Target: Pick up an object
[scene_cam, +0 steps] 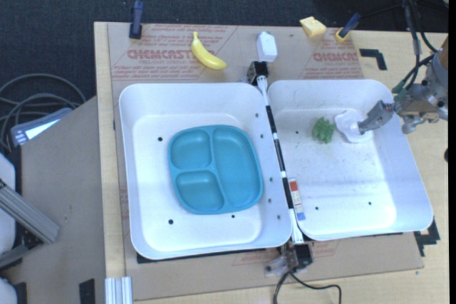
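The desk [178, 53] carries two white bins side by side. The left bin [142, 110] holds a blue divided plate [214, 169] at its centre. In the right bin [385, 203], toward twelve o'clock, a small green object [323, 129] lies just beside a white object [347, 126] at its three o'clock. The pincer [370, 121] reaches in from three o'clock, its tip at the white object; how wide it stands cannot be told. A yellow banana [205, 53] lies on the desk at twelve o'clock of the left bin.
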`<state>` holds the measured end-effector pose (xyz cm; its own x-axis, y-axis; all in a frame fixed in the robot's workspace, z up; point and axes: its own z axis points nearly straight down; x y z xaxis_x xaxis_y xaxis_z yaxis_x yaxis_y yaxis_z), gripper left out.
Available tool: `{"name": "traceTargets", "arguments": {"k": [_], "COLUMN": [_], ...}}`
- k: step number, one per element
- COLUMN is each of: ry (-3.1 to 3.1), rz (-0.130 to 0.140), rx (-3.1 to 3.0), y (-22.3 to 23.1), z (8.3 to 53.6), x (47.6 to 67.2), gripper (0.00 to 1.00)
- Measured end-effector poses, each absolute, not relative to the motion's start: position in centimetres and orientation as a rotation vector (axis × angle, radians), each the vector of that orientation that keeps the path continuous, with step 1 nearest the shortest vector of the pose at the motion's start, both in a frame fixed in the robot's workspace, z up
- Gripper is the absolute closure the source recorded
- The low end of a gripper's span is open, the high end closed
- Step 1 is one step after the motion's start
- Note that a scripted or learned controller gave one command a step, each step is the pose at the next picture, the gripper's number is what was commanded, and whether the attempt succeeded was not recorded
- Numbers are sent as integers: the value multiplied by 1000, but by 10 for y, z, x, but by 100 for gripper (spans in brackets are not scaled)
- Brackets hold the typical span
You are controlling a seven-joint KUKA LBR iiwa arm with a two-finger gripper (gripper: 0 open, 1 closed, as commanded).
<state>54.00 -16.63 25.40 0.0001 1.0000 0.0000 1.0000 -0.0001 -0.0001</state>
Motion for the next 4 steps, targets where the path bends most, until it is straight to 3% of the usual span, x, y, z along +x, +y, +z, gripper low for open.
{"name": "traceTargets", "arguments": {"k": [1,2,3,4], "ry": [-2220,-2223,-2225,-2221], "rz": [1,-1,-3,0], "rx": [-2219,-2222,-2223,-2219], "y": [-146,-130,-129,-74], "z": [103,85,95,185], "x": [578,626,626,567], "gripper": [0,0,100,100]}}
